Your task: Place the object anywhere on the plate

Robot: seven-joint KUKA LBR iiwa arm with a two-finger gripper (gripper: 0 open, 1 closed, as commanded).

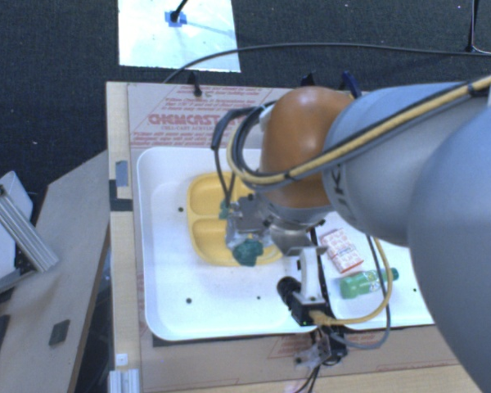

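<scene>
Yellow plastic forms the sectioned plate (206, 219), lying in the white bin (168, 301) under the grey arm (409, 170) with its orange band (299, 133). From above, the gripper (247, 240) hangs over the plate's near edge, and a small teal object (247, 254) sits right at its tip, on or just above the plate; it seems pinched between the fingers, though the wrist hides most of them. Further right in the bin lie a red-and-white packet (342, 250) and a green bottle (362, 284).

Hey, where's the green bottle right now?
The green bottle lies on its side on the white bin's floor at the right, just below the red and white packet, apart from the yellow plate.
</scene>
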